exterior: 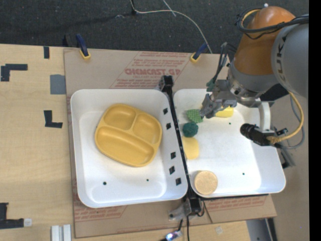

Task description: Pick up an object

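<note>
Yellow block (226, 112) at the far side of the right bin (261, 182), partly hidden beneath the gripper (210, 107). Green square piece (194, 115) just beside it on the left, near the divider, with a dark green ball (190, 129) close in front and a pale yellow lump (190, 147) nearer still. Round tan disc (205, 182) at the near edge of the same bin, well apart from the rest. Reaches in from the right, grey arm (296, 49) bent downward, orange band (258, 39) above the wrist, tool pointing down and slightly leftward into the bin. Hangs low over the gap between block and green piece, perhaps touching the block, though too dark and foreshortened to be sure. Cannot tell how far the jaws stand apart, nor make out anything held between them. Yellow divided plate (129, 134) alone in the left bin (83, 179), tilted askew to its walls.
</note>
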